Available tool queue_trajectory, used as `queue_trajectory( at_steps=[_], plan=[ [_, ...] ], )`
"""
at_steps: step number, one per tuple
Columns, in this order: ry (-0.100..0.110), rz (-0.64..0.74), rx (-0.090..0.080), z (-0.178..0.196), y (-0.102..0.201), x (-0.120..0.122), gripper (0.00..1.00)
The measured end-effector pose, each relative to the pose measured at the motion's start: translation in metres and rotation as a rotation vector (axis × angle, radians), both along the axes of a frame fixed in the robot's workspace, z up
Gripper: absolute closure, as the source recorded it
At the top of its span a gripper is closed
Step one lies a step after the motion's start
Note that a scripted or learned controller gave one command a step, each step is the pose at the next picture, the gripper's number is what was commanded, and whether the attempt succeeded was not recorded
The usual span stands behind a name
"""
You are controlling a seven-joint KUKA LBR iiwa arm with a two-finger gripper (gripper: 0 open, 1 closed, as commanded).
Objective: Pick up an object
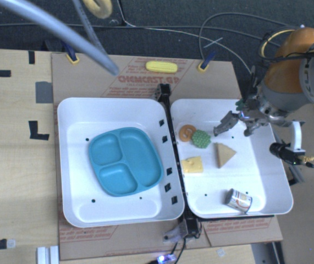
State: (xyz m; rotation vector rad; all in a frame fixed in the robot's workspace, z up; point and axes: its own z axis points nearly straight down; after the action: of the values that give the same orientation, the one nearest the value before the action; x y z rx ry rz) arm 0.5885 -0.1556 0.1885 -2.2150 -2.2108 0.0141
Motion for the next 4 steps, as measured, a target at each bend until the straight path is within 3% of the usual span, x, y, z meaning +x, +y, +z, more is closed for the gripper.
queue_trajectory(
  at_steps=[1, 3, 4],
  plan=[
    [-0.013, 0.003, -0.002, 0.008, 0.000, 0.003, 0.00],
    [-0.010, 0.003, -0.003, -0.080, 0.001, 0.007, 0.00],
    [-0.015, 0.004, -0.004, -0.104, 0.002, 0.007, 0.00]
  ],
)
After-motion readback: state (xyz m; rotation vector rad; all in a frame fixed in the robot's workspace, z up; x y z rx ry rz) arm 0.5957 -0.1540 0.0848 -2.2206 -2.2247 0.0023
